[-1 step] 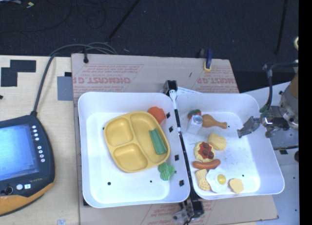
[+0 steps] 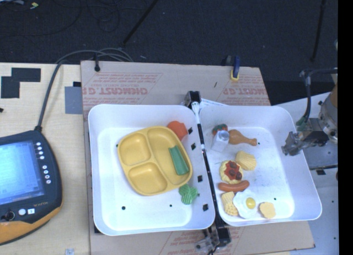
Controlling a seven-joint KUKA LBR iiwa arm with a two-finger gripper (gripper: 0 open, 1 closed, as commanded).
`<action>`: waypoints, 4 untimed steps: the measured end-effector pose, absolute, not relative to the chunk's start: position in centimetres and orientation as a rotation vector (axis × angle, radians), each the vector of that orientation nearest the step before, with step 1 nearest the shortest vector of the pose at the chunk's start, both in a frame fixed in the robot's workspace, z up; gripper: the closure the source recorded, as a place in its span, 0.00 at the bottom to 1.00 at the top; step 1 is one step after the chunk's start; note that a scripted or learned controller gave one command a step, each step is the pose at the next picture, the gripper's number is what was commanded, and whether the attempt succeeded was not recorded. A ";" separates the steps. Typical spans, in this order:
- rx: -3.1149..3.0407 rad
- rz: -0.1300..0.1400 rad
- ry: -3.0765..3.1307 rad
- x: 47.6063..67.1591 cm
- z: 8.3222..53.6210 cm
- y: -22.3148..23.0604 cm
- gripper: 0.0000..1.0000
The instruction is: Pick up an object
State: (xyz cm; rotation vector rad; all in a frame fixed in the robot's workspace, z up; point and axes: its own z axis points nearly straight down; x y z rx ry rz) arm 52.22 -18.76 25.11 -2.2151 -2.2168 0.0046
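Observation:
The right bin [image 2: 300, 193] holds several toy foods: a chicken drumstick [image 2: 242, 137], a small grey cup [image 2: 221, 139], a ridged yellow chip [image 2: 246, 161], a pizza-like piece [image 2: 232, 171], a hot dog [image 2: 233, 186], a waffle fry [image 2: 229, 203], a fried egg [image 2: 247, 203] and a tan cookie [image 2: 267, 210]. My gripper [image 2: 290, 144] hovers over the right bin's right rim, apart from all of them. The left bin [image 2: 105, 193] carries a yellow divided tray [image 2: 144, 163] with a green piece [image 2: 178, 160] lying in it.
An orange object [image 2: 177, 129] rests behind the tray, and a green broccoli-like toy [image 2: 188, 194] lies in front of it. A teach pendant [image 2: 25, 185] lies on the bench at the left. Cardboard [image 2: 165, 85] lies under both bins.

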 end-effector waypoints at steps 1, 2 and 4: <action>-2.217 0.002 -2.225 59.6 22.3 -15.8 1.00; -2.214 0.005 -2.220 59.3 23.3 -15.9 1.00; -2.216 0.001 -2.225 64.6 22.2 -12.4 1.00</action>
